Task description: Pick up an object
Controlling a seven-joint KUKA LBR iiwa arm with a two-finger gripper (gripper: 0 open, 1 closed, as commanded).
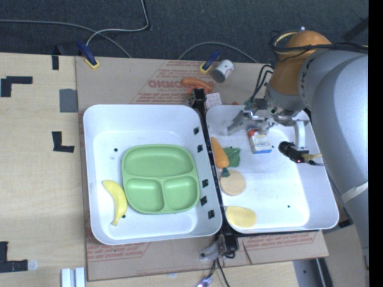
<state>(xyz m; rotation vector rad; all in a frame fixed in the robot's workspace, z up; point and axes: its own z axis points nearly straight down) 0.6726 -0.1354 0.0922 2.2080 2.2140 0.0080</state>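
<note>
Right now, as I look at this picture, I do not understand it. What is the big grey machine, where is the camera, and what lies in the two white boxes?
The grey machine with the orange band is a robot arm. It reaches in from the right, and its gripper hangs over the right bin, just above a small white-and-red box. I cannot tell whether it holds anything.

One camera looks down at a slant from above the bench.

The left bin holds a green divided plate and a banana. The right bin also holds a toy carrot, a round tan piece and a pale yellow piece.
</note>
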